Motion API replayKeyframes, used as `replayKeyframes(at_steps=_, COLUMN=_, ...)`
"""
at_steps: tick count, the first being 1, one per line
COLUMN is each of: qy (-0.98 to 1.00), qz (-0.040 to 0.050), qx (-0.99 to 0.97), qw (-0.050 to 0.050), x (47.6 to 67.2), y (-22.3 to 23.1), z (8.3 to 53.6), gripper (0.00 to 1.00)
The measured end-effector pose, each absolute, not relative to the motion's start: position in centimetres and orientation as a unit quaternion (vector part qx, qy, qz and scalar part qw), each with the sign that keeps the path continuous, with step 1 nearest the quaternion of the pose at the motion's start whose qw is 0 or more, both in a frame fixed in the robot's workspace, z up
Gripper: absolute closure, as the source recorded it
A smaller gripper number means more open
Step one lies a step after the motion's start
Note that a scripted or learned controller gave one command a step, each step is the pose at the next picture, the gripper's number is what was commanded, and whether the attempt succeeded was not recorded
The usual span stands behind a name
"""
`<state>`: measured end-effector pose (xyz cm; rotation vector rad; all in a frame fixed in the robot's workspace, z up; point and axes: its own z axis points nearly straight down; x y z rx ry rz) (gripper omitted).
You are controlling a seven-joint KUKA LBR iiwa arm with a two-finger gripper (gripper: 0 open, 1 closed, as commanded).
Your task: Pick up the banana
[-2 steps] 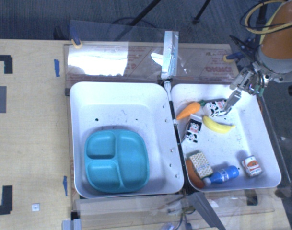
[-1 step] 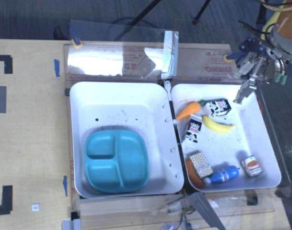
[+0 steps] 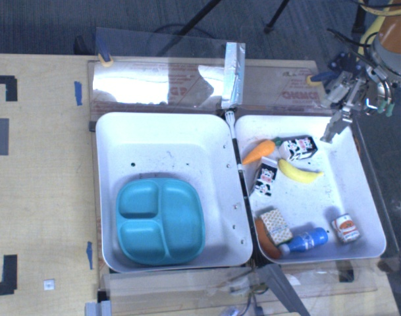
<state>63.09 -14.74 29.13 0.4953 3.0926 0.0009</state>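
Note:
A yellow banana (image 3: 299,172) lies in the right bin (image 3: 365,196), near its middle, just below a black-and-white carton (image 3: 299,148). My gripper (image 3: 336,125) hangs over the bin's far right corner, up and to the right of the banana and apart from it. Nothing is visible between its fingers, which point down toward the bin.
An orange carrot (image 3: 259,152), a second black-and-white carton (image 3: 267,177), a patterned box (image 3: 276,226), a blue bottle (image 3: 307,240) and a small can (image 3: 346,228) share the right bin. The left bin (image 3: 121,137) holds a blue divided plate (image 3: 160,220).

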Motion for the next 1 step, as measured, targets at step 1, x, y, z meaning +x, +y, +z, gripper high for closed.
replayKeyframes(at_steps=1, qy=0.987, qz=0.0003, qx=0.158, qw=0.005, x=63.09, y=-14.74, z=29.13, gripper=0.0)
